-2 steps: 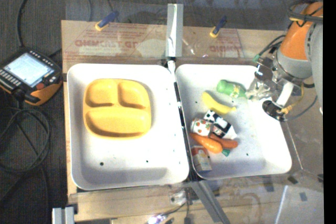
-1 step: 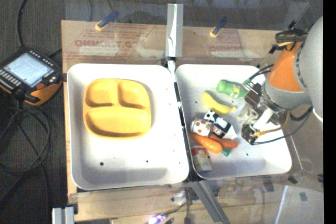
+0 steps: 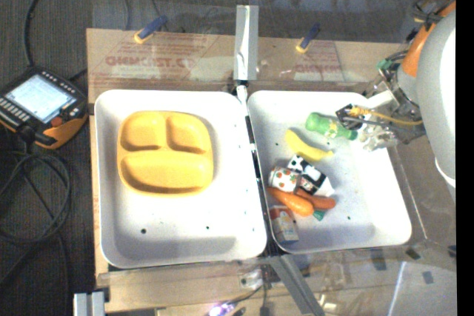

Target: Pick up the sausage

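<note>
Left bin [image 3: 178, 229] carries a yellow divided tray [image 3: 167, 152]; the clutter is in the right bin [image 3: 374, 207]. Gripper [image 3: 368, 131] hangs over that bin's far-right part, just beside a green bottle [image 3: 326, 124]; I can't tell whether it's spread or closed. Sausage [image 3: 295, 201] lies near-left of the gripper, in the bin's near-left part, long axis roughly left-right. Its right end crowds a black-and-white toy [image 3: 305, 175], so the edges are hard to separate.

Faint red lettering runs across the brown board [image 3: 148, 63], repeated on its left and right halves, perhaps a brand name starting "CHEM", though too blurred to read surely, and the small carton's [image 3: 285, 226] print is illegible.
</note>
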Motion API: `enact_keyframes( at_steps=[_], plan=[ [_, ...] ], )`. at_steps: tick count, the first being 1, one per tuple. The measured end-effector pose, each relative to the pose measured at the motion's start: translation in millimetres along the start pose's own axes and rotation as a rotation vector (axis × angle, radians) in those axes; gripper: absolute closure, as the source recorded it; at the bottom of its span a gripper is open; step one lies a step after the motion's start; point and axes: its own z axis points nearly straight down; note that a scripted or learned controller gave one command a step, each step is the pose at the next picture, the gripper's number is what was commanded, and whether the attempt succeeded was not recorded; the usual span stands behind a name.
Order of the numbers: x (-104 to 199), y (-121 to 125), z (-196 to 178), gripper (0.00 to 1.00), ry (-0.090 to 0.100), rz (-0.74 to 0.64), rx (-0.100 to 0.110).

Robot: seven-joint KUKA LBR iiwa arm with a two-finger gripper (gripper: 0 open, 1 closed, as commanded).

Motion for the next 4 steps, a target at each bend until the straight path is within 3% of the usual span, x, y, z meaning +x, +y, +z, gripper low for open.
enact_keyframes(
  at_steps=[1, 2, 3, 4],
  plan=[
    [-47, -31, 67, 1.0, 0.0, 0.082, 0.005],
    [-48, -32, 59, 1.0, -0.004, 0.081, 0.007],
    [-90, -18, 107, 1.0, 0.02, -0.105, -0.004],
    [-87, -23, 107, 1.0, 0.026, 0.08, -0.01]
  ],
)
